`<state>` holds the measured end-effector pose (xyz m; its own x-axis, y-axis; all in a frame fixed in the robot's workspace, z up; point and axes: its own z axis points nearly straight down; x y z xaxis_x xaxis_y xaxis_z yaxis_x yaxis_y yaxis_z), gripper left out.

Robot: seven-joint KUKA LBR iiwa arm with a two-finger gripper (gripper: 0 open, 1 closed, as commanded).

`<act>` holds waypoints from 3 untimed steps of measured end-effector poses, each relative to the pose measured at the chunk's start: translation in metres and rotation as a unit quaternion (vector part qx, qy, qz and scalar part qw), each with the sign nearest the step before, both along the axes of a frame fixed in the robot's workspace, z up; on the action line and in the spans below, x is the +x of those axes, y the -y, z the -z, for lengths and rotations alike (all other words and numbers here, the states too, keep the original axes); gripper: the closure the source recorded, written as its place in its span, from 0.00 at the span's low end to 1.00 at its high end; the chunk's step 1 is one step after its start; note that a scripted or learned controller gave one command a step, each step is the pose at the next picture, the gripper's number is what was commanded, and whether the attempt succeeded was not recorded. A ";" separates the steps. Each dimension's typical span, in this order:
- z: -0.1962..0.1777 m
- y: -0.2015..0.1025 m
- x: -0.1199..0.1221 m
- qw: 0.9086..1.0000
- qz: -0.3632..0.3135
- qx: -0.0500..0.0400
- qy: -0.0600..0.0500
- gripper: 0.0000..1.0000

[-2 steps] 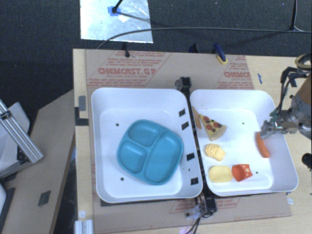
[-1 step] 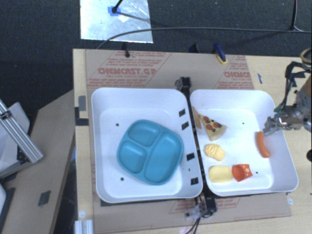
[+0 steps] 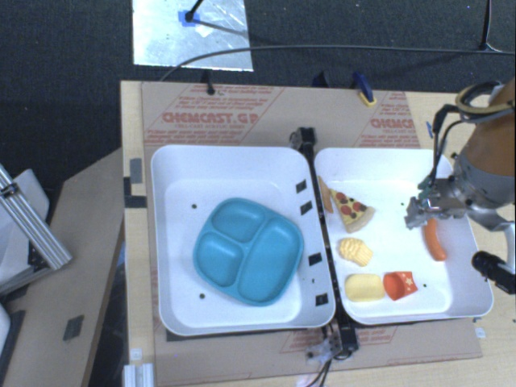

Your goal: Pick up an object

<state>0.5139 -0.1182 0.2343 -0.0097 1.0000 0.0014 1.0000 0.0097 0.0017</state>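
2 white bins (image 3: 173, 216) on cardboard-covered bench (image 3: 242, 111), dark carpet (image 3: 64, 55) around; gripper (image 3: 421, 212) state unclear

A dark carpeted floor (image 3: 64, 63) fills the upper frame, with a shiny silver sheet (image 3: 191, 22) lying at upper centre. Brown printed cardboard (image 3: 234, 111) covers the bench top. An aluminium frame rail (image 3: 32, 228) slants in at the left edge

The hand (image 3: 421, 210) hangs over the right bin (image 3: 387, 170), an orange sausage (image 3: 435, 239) just beneath it. Further left lie a pizza slice (image 3: 351, 210), corn (image 3: 355, 251), a yellow block (image 3: 364, 287) and a red piece (image 3: 401, 284).
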 end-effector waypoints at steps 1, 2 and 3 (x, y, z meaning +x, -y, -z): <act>0.011 -0.057 0.001 1.000 -0.001 0.001 0.000 1.00; 0.020 -0.106 0.003 1.000 0.000 0.000 -0.001 1.00; 0.025 -0.163 -0.003 1.000 -0.001 0.001 -0.001 1.00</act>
<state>0.5111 0.0450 0.2091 -0.0113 0.9999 0.0029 0.9999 0.0113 -0.0001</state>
